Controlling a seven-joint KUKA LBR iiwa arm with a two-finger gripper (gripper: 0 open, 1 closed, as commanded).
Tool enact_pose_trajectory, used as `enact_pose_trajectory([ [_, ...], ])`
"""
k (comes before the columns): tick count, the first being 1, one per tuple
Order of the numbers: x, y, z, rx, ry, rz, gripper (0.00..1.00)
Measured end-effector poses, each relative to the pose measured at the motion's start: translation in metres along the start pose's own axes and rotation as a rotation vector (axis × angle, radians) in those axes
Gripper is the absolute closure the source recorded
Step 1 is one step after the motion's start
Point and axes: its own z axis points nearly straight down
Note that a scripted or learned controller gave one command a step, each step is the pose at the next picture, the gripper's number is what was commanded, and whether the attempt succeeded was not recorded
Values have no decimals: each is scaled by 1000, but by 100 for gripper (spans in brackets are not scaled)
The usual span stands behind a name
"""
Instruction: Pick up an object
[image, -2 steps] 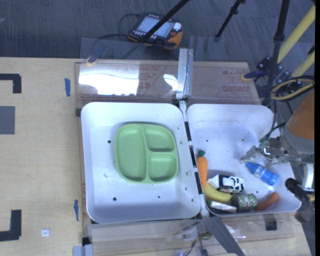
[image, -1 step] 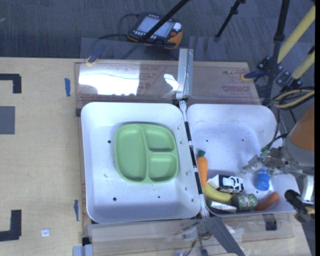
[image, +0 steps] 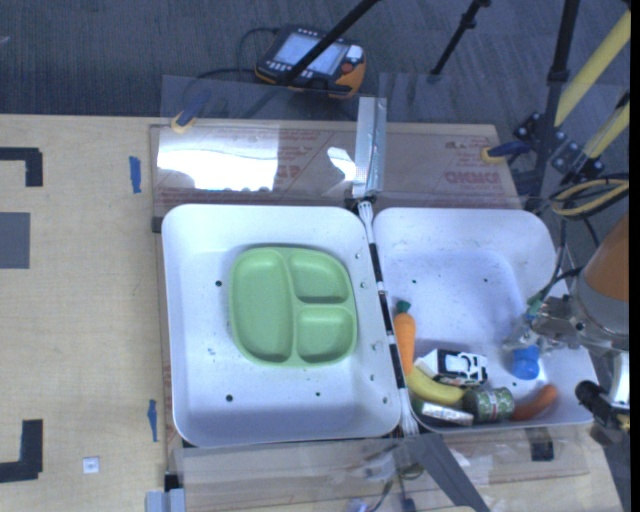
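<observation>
At the right bin's (image: 440, 240) right edge the gripper (image: 545, 330) is seen low over the bin floor, just above a small blue object (image: 525, 362). Finger state cannot be told; the tips are blurred against cables and bin wall. Nothing is seen held.

The pickable things are bunched along the bin's near wall: carrot (image: 404, 338) against the divider, banana (image: 437, 387), black-and-white item (image: 455, 365), can (image: 492, 403), red-orange piece (image: 540, 400). In the left bin (image: 190, 250) a green tray (image: 293, 305) is lying.

Risks, as judged:
- The blue object is small and close to the wall, so a slightly offset descent is likely to clip or push it rather than straddle it.
- The corner leaves little room for the fingers; wall contact is possible.
- The clutter is packed, so a neighbour may be dragged or two items pinched.
</observation>
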Motion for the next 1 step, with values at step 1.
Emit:
enact_pose_trajectory([
  [1, 51, 19, -103, 14, -10, 83, 100],
])
